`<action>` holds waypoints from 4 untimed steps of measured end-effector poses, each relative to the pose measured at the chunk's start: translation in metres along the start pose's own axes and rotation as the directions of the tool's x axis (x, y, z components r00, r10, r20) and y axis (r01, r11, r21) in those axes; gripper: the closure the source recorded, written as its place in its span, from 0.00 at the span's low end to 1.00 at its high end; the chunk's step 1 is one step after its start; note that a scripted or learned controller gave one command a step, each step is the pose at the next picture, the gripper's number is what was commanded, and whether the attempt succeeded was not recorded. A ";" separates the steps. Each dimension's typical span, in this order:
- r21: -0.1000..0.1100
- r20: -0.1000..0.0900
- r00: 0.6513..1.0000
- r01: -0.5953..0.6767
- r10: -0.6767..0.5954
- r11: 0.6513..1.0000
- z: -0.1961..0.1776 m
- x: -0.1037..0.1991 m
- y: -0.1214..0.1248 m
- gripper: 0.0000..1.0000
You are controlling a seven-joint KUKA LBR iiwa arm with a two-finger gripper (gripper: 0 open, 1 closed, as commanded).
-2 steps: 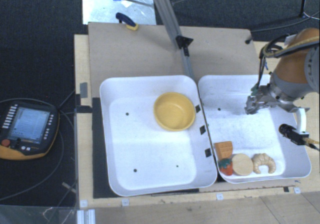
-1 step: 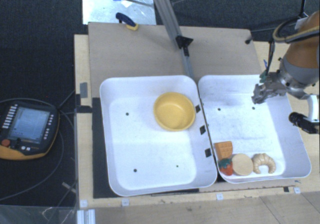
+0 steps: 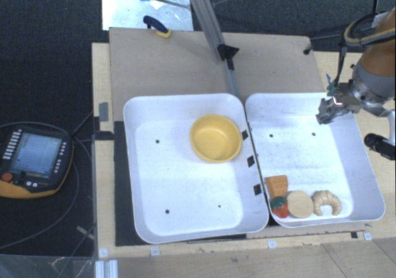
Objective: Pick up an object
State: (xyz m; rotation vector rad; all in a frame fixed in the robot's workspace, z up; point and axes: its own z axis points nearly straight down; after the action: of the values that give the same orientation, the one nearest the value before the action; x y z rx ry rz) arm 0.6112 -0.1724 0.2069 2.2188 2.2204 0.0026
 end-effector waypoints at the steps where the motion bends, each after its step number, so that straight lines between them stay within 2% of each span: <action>1: 0.001 -0.001 1.000 0.003 -0.003 1.000 -0.012 0.046 -0.010 1.00; 4: 0.002 -0.002 1.000 0.004 -0.004 1.000 -0.012 0.204 -0.080 1.00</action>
State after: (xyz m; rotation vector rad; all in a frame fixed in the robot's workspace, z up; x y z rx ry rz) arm 0.5310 0.0313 0.2190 2.2160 2.2276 0.0024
